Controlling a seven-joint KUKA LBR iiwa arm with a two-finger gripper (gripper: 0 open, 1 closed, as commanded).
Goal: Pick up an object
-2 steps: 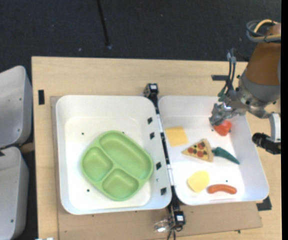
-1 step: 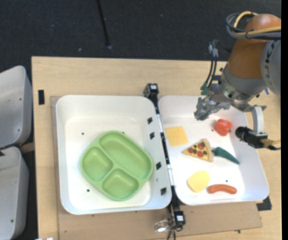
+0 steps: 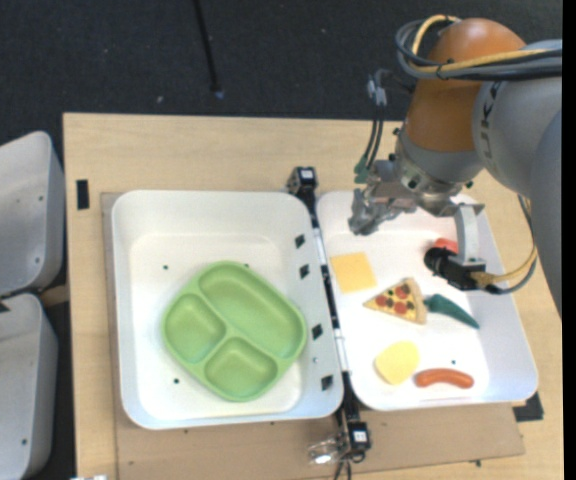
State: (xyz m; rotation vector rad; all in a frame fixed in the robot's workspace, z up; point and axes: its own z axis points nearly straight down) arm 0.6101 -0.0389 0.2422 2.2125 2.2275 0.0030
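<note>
Far off to the left of the gripper (image 3: 364,214), past the edge of the wooden bench (image 3: 88,158), there is a white curved thing (image 3: 13,218).

Next comes the left bin (image 3: 158,233). It is left of the gripper and a bit lower. In it lies one green plate (image 3: 233,330) with three parts. The plate has nothing on it.

A small black clip (image 3: 301,179) sits at the top where the two bins meet, just left of the gripper.

The gripper hangs over the top left corner of the right bin (image 3: 503,358). I cannot tell if it is open or closed. I see nothing held in it.

The toys to pick from are all in the right bin. A flat yellow square (image 3: 353,271) lies just below the gripper and is the nearest one. Nothing lies between the two. A pizza slice (image 3: 400,300) is lower and a little to the right. A round yellow piece (image 3: 396,363) is further down, near the front edge. A red sausage (image 3: 444,377) lies just right of it. A green piece (image 3: 455,311) lies right of the pizza slice, touching it or almost. A small red piece (image 3: 446,245) is right of the gripper, partly hidden.

The big grey and orange arm (image 3: 468,78) comes in from the right, above the gripper.
</note>
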